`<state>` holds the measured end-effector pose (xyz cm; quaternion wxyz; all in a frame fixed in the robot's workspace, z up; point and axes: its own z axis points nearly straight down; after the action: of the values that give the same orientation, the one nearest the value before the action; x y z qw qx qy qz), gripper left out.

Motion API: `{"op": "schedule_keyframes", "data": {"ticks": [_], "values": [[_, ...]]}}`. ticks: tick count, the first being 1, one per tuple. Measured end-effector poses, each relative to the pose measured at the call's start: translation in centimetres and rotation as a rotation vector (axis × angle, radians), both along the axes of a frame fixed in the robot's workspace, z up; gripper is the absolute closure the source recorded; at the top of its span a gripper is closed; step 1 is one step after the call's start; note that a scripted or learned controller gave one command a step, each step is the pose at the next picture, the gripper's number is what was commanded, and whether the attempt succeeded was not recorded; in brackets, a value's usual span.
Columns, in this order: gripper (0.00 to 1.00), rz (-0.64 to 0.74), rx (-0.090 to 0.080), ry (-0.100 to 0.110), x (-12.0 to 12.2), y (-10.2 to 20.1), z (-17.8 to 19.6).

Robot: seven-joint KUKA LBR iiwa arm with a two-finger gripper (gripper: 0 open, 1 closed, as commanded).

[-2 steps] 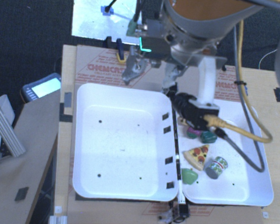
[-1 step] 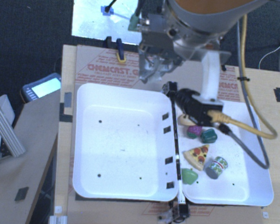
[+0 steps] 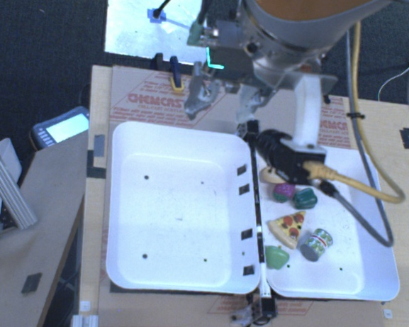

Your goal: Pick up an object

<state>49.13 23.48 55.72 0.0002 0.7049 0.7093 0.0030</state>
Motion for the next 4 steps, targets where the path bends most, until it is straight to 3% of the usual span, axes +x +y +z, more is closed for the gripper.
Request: {"op": "schedule_keyframes", "data": {"ticks": [1,3,4], "values": [[1.00,0.001,0.002,-0.002,0.0,0.0,1.2],[1.00,0.004,0.005,-0.005,0.0,0.1,3.4],[0.00,0.004,0.005,-0.004,0.0,0.1,3.3]]}}
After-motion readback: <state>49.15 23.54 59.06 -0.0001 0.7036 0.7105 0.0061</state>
